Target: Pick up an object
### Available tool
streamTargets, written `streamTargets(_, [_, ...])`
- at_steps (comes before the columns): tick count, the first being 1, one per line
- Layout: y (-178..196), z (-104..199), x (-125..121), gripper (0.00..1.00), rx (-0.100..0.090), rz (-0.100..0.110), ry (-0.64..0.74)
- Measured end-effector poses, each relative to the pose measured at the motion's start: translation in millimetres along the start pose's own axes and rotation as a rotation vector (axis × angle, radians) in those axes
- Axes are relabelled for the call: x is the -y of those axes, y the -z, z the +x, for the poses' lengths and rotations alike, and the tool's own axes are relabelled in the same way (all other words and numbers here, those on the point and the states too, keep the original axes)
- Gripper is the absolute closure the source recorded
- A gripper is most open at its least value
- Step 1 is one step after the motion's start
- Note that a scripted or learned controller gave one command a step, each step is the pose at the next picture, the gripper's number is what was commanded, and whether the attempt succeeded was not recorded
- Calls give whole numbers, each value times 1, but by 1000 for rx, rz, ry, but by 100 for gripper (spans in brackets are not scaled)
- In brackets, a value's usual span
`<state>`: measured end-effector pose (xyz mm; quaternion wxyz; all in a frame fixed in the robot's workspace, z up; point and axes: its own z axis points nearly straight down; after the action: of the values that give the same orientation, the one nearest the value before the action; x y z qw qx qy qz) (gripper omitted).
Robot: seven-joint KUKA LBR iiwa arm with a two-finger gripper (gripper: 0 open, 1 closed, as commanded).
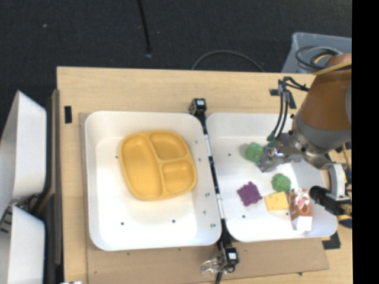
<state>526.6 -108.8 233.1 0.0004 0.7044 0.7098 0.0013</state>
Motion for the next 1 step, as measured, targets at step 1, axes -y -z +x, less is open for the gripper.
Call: streamTargets(1, [6,49,-3,100,0,-1,0])
